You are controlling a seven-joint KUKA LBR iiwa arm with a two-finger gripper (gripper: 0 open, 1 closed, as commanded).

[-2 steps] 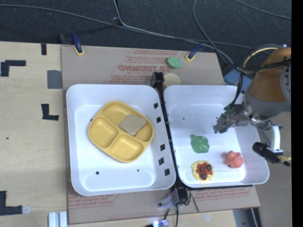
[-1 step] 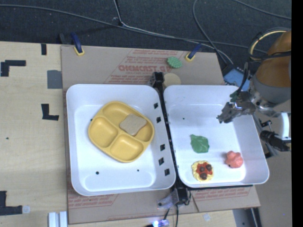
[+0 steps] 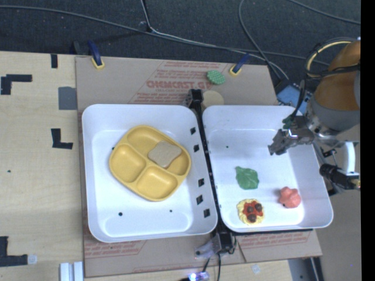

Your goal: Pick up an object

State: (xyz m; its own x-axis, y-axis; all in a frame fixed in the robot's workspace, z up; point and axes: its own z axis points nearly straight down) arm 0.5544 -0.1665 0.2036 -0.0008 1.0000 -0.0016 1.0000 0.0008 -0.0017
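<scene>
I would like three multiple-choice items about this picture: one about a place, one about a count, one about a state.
1. Where is the slice of bread?
A. On the yellow tray in the left bin
B. In the right bin
C. On the cardboard outside the bins

2. How many small items lie in the right bin?
A. One
B. Three
C. Five

3. What is the state of the gripper?
A. It holds the green item
B. It holds the bread
C. It is above the right bin with nothing seen between its fingers

Answers:
1 A, the bread rests in a tray compartment.
2 B, the green item, a pink item and a yellow item with red topping.
3 C, all items lie apart from it.
</scene>
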